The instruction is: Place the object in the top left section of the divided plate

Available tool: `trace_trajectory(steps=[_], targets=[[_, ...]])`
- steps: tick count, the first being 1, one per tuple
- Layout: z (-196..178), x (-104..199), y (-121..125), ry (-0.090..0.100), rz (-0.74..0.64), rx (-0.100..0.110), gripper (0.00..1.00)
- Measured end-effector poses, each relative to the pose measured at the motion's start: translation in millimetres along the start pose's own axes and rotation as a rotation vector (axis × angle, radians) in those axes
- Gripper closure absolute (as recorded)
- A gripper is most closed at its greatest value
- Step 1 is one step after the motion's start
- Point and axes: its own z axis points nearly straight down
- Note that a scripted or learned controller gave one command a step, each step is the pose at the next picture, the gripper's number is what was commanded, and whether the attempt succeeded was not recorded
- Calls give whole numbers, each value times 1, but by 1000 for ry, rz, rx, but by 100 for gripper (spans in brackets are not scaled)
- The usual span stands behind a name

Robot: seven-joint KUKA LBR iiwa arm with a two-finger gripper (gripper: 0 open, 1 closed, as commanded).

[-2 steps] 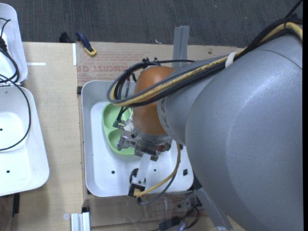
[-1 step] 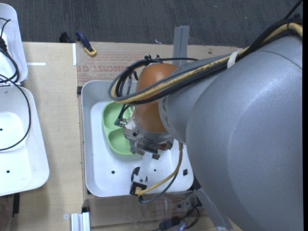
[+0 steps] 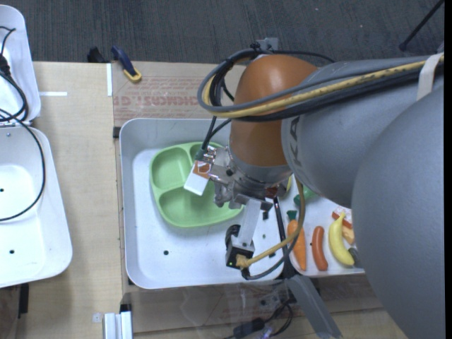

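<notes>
Hovering above the plate (image 3: 173, 189) in the right bin (image 3: 141, 260), the fingers (image 3: 210, 171) are too obscured to tell open from closed.

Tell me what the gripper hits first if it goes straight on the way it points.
Probably the light green divided plastic plate: the gripper points down over its right side, near the dividing ridges. Its height above the plate is unclear from this slanted view.
</notes>
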Motion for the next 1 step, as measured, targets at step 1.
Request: trace_trajectory(steps=[1], targets=[[0, 0, 0, 0, -1, 0, 0]])
